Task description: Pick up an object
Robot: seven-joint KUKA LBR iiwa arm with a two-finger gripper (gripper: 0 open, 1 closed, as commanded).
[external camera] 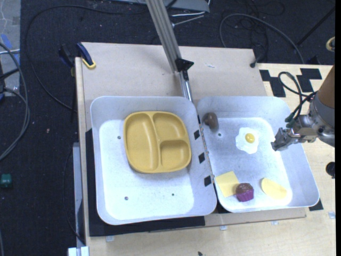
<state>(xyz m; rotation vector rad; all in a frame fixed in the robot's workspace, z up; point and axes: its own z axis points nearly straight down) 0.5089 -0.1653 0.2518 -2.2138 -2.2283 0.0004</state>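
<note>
**Inspector:** Gripper first. Position and state?

**Assistant:** It sits over the right edge of the right bin, with the arm entering from the right of the view. The fingertips are dark and small at this angle; I cannot tell whether they are spread or pressed together. Nothing is visibly pinched between them.

**Inspector:** Nearest object?

**Assistant:** A toy fried egg, white with a yellow yolk, lying flat on the bin floor just left of the gripper. The two are apart, not touching.

**Inspector:** Other candidates in that bin?

**Assistant:** A brown rounded item near the upper left corner, close to the bin wall. Along the lower part: a yellow square slice at the left, a purple object touching or just beside that slice, and a yellow rounded piece further right, near the lower right corner. All rest on the bin floor.

**Inspector:** The left bin?

**Assistant:** The left bin holds a yellow divided plate with three compartments, lying flat in the upper middle.

**Inspector:** Surroundings?

**Assistant:** Both bins rest side by side on the tan counter. A grey metal pole slants down from the top of the view to the seam between the bins. Black cables run across the dark floor at the left.
</note>
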